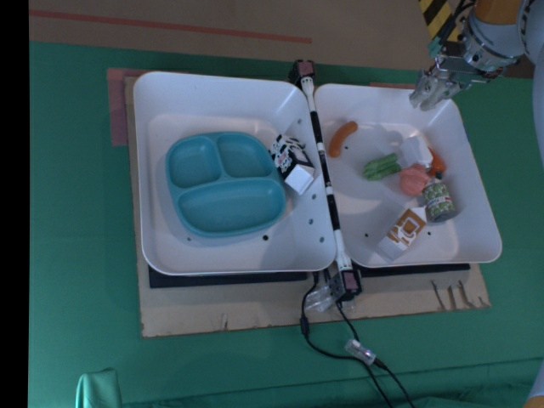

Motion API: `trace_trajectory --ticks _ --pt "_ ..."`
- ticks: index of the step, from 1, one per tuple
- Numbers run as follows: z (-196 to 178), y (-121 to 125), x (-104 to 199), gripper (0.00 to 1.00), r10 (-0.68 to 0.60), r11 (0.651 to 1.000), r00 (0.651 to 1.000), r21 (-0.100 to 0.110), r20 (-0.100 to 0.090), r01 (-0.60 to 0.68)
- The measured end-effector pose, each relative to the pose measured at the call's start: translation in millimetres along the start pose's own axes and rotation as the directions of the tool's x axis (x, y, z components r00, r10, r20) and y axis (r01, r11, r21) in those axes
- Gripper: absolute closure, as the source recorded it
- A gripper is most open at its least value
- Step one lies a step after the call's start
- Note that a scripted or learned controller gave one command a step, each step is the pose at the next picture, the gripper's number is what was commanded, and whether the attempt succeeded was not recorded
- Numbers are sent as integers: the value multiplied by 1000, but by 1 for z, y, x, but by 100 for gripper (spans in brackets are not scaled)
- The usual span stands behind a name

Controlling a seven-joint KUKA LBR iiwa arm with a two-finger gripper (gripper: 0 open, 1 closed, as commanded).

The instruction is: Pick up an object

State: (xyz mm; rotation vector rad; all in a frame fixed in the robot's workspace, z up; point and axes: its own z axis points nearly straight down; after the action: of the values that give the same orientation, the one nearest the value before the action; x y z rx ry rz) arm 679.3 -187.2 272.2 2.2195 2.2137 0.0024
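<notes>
The arm [510,7] is cut off at the top right corner, so little more than its orange band and grey wrist can be seen. The gripper [432,92] hangs over the far right rim of the right bin [476,228]. Its jaws point down and look slightly apart with nothing between them, though they are small and blurred.

The things to pick lie in the right bin. A sausage [342,138] lies apart near the far left. A green vegetable [382,167] lies in the middle. To its right is a tight cluster that is hard to sort out: a white piece [416,150], a pink ball [414,180], a bit of orange [437,163] mostly hidden behind them, and a can [439,201] touching the ball. A small carton [403,231] lies on its side near the front.

In the left bin [170,100] a teal plate [224,183] with three compartments takes up the middle. A black-and-white carton [291,163] lies just beside its right edge, near the striped bar [325,177] between the bins. Cables [340,338] trail from the bar's near end across the green bench [76,228].
</notes>
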Motion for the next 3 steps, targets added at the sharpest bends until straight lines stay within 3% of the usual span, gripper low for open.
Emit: trace_trajectory --ticks 1,2,3 --pt "2 19 0 100 0 1000 1000 -1 1 0" --pt "-42 -6 13 100 0 1000 1000 1 -1 0" --pt "-63 -18 0 100 1 1000 1000 -1 0 -1"
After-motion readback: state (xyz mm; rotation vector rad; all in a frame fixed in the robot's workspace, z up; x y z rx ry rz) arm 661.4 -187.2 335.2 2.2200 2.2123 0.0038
